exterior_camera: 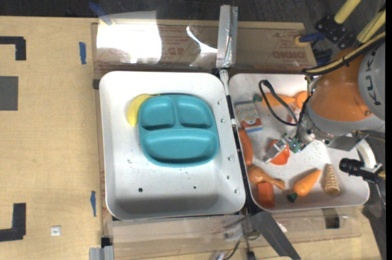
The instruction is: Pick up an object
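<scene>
I see the pincer [288, 147] low in the right bin [349, 194], touching an orange-red piece [280, 157]; I cannot tell its opening.

i see two bins side by side on the table [49, 148]. the left bin [122, 188] holds a divided tray [177, 129] near its middle, with a small round item [135, 107] tucked under the tray's left rear edge. the right bin [355, 191] holds a carton [250, 117] at its left rear, a carrot [306, 181] and a cone-shaped piece [331, 179] along the front, the cone to the carrot's right. the end effector [293, 144] sits over the bin's middle, reaching in from the right.
</scene>
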Controlling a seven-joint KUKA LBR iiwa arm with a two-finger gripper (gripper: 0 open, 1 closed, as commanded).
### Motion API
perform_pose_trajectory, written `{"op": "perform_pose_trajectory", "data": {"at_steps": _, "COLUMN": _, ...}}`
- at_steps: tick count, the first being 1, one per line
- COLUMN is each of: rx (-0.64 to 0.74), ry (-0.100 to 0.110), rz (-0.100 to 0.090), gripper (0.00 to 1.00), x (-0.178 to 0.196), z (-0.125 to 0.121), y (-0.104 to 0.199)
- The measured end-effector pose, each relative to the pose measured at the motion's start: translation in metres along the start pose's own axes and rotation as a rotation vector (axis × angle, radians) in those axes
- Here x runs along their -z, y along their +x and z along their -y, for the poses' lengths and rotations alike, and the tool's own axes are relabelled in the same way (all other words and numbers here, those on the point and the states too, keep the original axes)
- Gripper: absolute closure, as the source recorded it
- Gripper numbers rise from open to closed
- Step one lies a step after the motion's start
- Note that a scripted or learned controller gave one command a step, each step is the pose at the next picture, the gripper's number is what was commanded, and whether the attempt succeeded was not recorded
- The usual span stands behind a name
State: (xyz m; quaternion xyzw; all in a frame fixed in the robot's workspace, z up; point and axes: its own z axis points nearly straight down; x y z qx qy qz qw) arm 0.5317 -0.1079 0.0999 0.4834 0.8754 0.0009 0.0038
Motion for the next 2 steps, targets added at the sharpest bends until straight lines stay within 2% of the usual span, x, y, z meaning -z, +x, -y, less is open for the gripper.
{"op": "perform_pose_trajectory", "data": {"at_steps": 1, "rx": 0.000, "ry": -0.001, "rz": 0.001, "gripper": 1.00, "x": 0.009, "z": -0.001, "y": 0.000}}
{"op": "perform_pose_trajectory", "data": {"at_steps": 2, "rx": -0.144, "ry": -0.001, "rz": -0.002, "gripper": 1.00, "x": 0.087, "z": -0.081, "y": 0.006}}
